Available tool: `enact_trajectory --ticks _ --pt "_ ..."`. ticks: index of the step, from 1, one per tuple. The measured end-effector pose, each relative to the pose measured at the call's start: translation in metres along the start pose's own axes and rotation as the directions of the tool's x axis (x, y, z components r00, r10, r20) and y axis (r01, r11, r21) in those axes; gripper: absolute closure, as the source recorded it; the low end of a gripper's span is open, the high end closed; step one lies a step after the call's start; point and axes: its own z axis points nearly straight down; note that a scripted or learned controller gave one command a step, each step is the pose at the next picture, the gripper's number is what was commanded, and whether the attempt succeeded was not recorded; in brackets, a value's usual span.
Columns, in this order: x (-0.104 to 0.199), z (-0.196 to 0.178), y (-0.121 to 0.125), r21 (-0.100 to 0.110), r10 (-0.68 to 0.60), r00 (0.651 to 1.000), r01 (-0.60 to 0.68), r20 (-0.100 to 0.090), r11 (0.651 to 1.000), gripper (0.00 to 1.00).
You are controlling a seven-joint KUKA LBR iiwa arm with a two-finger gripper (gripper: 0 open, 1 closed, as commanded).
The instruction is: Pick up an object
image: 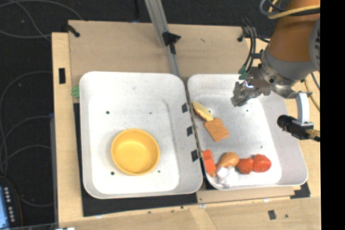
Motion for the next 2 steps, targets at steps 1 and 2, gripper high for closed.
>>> enact_trajectory --ticks 1,2 --pt "0.052 -0.004 -0.014 0.000 0.002 1.000 -0.002 -0.001 1.000 1.00" --pt "0.107 -0.004 -0.015 0.001 -0.002 1.000 0.002 -0.002 1.000 1.00"
